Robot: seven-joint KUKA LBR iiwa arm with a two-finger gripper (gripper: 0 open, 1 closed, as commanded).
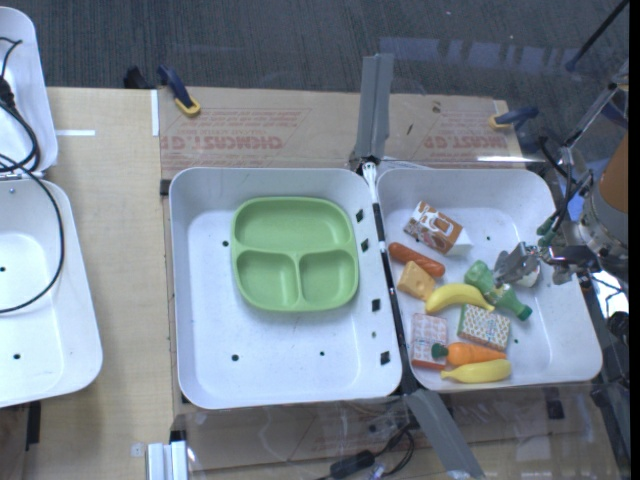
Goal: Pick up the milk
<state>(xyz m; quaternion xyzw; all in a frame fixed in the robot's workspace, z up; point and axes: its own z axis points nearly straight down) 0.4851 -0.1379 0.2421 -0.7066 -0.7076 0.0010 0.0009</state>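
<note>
The milk (435,229) is a small white carton with brown-orange print. It lies tilted at the upper left of the right bin (560,363). My gripper (519,265) reaches in from the right and hangs low over the bin's right half, well to the right of the milk and slightly nearer the front. Its metal fingers stand open with nothing between them, just above a green toy (497,290).
Around the milk lie a red sausage (417,259), an orange wedge (417,280), a banana (455,296), a patterned box (484,325), a small pink carton (430,340), a carrot (475,352) and a yellow piece (477,371). The left bin holds a green divided plate (295,253).
</note>
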